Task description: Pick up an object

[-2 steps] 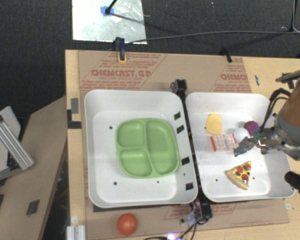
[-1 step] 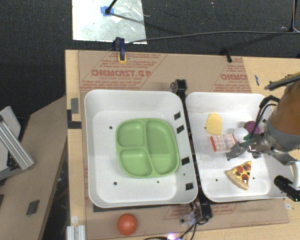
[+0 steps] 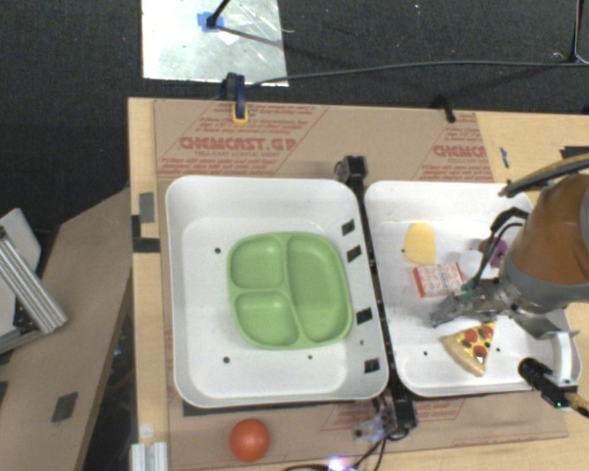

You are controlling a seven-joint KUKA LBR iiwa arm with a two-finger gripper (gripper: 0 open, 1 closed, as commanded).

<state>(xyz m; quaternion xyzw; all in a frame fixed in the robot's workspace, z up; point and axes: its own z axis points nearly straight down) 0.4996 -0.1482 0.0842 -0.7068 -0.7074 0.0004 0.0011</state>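
Here the gripper (image 3: pixel 450 312) hangs low in the right bin (image 3: pixel 393 361), its fingers' spread impossible to tell, just above the pizza slice (image 3: pixel 471 346); centring over one toy before descending should favour a clean grasp.

I worked in a robotics lab, at a test bench rather than in any home or kitchen. The bench (image 3: pixel 304 130) was covered with brown printed cardboard and backed by black cloth (image 3: pixel 59 57). Two shallow white bins (image 3: pixel 191 292) sat side by side on it, fixed by small black clips (image 3: pixel 351 168). Cables (image 3: pixel 422 67) ran across the cloth, an aluminium frame rail (image 3: pixel 15 273) stood at the edge, and toy food, like a plastic pizza slice (image 3: pixel 469 346), lay about.
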